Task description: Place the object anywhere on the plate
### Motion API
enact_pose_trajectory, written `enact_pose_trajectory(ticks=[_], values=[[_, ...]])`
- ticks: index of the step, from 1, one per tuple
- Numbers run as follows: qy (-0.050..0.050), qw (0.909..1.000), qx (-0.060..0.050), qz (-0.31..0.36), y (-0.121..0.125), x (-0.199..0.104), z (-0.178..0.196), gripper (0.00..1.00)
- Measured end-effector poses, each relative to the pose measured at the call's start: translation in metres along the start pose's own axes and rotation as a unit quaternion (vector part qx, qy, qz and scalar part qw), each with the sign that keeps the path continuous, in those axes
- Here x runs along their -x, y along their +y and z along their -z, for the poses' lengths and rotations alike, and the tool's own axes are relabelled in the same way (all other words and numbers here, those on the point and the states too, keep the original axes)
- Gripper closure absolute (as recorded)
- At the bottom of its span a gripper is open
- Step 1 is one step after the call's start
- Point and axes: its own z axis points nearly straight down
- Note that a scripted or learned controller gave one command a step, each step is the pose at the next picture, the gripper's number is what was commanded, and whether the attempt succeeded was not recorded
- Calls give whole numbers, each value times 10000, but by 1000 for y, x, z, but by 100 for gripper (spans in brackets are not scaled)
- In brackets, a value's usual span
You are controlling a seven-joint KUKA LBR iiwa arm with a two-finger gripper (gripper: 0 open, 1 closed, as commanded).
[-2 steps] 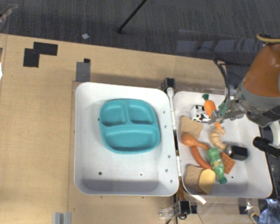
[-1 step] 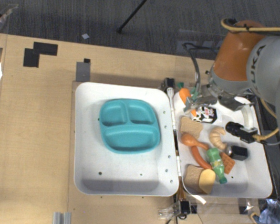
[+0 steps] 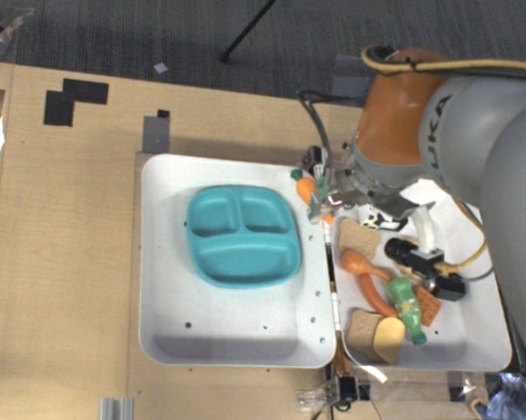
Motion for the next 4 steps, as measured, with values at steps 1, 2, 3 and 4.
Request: enact_pose_trajectory(ticks=[1, 2, 3, 4], values=[[-2, 9975, -1, -700, 53, -64, 0, 100], [-13, 9975, -2, -704, 52, -61, 0, 0], [-22, 9978, 34, -666, 55, -62, 13, 100], [-23, 9978, 28, -659, 55, -62, 12, 0]])
